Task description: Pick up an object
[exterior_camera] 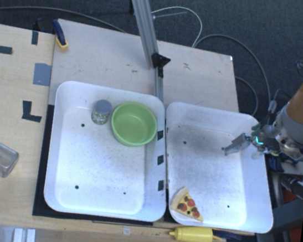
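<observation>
altogether one green bowl (134, 123), one small jar (102, 112), one pizza slice (187, 204)

Green bowl (134, 123), upright, top of left bin, w/ small grey-lidded jar (102, 111) just beside it on its left. Pizza slice (187, 204) (toy, red dots) lies flat at right bin's bottom-left corner.

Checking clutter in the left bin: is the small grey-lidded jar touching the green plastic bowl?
Cannot tell. In the camera view the small grey-lidded jar sits right against the left rim of the green plastic bowl; no gap shows, but the slant could hide one.
</observation>
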{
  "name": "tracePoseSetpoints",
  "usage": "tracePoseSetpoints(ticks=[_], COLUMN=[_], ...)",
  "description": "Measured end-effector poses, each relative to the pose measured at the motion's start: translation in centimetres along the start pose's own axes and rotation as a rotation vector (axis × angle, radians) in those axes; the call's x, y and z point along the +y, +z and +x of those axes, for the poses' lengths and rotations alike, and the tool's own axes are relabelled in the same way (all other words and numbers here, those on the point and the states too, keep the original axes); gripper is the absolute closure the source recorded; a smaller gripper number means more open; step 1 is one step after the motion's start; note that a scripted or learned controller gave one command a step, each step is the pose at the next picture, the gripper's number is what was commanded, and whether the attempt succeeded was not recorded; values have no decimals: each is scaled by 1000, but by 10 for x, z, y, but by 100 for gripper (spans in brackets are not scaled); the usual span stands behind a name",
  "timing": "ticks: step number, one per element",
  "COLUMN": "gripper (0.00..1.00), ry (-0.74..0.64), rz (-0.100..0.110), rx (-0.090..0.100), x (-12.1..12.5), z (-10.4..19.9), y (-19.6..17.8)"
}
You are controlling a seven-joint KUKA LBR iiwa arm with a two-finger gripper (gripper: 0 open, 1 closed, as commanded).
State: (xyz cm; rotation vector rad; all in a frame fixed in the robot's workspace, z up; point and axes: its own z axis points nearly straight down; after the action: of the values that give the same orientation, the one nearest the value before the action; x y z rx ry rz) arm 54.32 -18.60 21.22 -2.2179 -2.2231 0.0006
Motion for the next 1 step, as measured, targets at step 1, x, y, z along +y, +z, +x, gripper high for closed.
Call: tracePoseSetpoints(ticks=[1], gripper=[0], ry=[3], rz=[6], rx=[0], x=[-7], z=[-8], y=[56])
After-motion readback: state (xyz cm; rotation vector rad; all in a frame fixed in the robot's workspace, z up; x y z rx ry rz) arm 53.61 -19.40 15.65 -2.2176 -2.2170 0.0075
